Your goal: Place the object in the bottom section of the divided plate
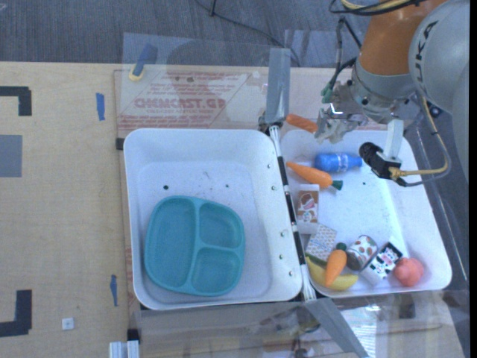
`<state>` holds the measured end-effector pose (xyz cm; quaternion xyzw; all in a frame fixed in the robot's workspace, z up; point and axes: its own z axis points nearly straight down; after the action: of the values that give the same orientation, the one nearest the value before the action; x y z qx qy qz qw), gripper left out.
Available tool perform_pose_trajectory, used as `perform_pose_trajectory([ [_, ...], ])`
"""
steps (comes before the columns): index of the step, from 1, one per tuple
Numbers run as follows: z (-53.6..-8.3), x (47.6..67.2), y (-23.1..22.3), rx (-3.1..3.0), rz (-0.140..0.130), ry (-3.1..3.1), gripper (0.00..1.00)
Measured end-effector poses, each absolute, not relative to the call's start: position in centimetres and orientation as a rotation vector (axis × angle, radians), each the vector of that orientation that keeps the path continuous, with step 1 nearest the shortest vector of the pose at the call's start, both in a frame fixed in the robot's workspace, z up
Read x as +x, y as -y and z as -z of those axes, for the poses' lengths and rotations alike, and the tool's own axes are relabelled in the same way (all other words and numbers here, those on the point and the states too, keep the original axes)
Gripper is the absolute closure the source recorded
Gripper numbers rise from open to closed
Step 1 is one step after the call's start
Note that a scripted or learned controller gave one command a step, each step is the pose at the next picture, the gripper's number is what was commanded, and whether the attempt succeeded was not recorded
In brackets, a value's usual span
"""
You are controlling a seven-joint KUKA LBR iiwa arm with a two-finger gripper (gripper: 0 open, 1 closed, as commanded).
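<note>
Camera view: teal three-section divided plate (195,245) lies in left bin (201,144); tool (330,127) state cannot tell.

Divided plate (194,246) in left bin (141,155); toys in right bin (425,222).

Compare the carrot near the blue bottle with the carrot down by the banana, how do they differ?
The upper carrot lies flat, stretched sideways beside the blue bottle, on bare bin floor. The lower carrot looks shorter, points down the view, and rests against the banana. Both are orange with green tops, in the right bin.
</note>
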<state>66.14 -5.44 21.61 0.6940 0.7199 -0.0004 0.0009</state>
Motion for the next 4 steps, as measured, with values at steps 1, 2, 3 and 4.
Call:
perform_pose_trajectory([
  [1,-22.8,59.3,-4.3,2.264,0.001,-2.18,1.0],
  [2,-23.3,56.8,-9.4,1.938,0.001,-2.475,1.0],
  [3,-22.9,52.7,-19.0,2.246,0.003,-2.2,1.0],
  [4,-11.8,49.8,-19.2,2.182,-0.063,-2.232,1.0],
])
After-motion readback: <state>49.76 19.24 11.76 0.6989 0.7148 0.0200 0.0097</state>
